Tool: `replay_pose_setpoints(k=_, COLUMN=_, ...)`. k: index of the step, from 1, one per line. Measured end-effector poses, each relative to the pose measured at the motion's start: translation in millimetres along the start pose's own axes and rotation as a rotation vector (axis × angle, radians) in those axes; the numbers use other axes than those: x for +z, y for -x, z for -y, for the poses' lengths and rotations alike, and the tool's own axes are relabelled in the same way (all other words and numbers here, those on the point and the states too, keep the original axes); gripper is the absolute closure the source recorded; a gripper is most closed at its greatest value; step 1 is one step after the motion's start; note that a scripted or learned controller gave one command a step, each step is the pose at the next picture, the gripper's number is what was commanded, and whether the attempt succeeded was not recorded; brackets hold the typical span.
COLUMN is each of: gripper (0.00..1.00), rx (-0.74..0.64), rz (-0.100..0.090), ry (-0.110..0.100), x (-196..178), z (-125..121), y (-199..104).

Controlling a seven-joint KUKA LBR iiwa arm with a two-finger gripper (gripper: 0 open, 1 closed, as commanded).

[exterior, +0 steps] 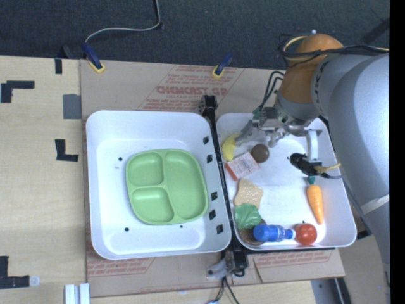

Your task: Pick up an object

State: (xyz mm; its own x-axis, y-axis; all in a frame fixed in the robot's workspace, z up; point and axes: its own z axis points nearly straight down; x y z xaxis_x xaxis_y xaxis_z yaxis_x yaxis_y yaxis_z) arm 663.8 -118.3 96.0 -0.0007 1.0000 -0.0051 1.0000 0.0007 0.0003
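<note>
The right bin [338,198] holds several small things. A brown ball [259,152] lies near its back left, with a yellow fruit [228,149] to its left and a red-and-white packet [242,165] just in front. My gripper [261,136] hangs low over the back of this bin, right above the brown ball and close to it. I cannot see whether it touches the ball. Nearer the front lie a tan slice [248,194], a green leafy piece [247,215], a blue bottle [272,233], a red tomato [305,234] and an orange carrot [315,202].
The left bin [107,138] holds a green divided plate [167,185]. A black ridge [214,163] runs between the two bins. The grey arm [361,125] covers the right bin's far right side. Bare white floor shows in the right bin's middle.
</note>
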Motion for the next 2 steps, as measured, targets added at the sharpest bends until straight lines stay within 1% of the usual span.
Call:
replay_pose_setpoints(k=1, gripper=0.0, rx=0.0, rz=-0.003, ry=0.003, x=10, z=20, y=7)
replay_pose_setpoints(k=2, gripper=0.0, rx=0.003, rz=0.009, ry=-0.018, x=9, z=6, y=-4)
